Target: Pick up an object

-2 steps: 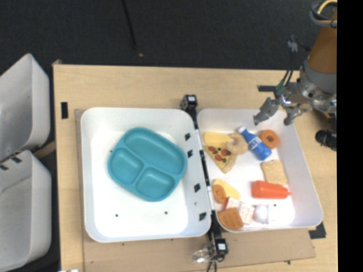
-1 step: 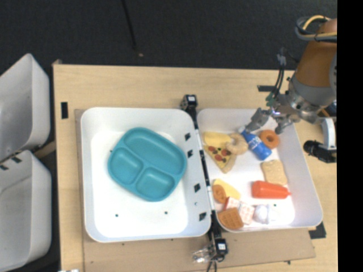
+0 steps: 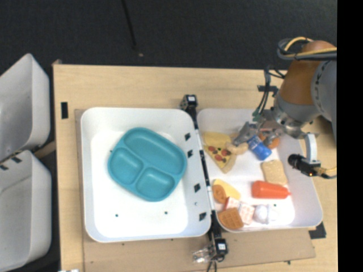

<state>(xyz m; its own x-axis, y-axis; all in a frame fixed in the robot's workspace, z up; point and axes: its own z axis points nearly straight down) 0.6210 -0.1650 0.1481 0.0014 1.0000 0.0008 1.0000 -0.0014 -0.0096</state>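
Observation:
My gripper [image 3: 256, 136] hangs low over the back of the right bin [image 3: 303, 205], open, its two grey fingers spread apart with nothing held between them. Just below it lies a small blue can [image 3: 260, 150]. Next to the left finger sits a small tan piece [image 3: 238, 149]. A pizza slice [image 3: 218, 150] lies further left, near the divider. Nearer the front are a tan cracker [image 3: 274, 172], an orange-red carrot [image 3: 270, 190], a yellow piece [image 3: 224, 190], a brown waffle [image 3: 230, 218] and pale pink-white items [image 3: 253, 213].
The left bin [image 3: 96, 208] holds a teal divided plate [image 3: 147, 163]. The arm's orange band [image 3: 300, 78] and cables rise at the right, above the right bin's back corner. A black clamp [image 3: 189, 101] sits where the bins meet at the back.

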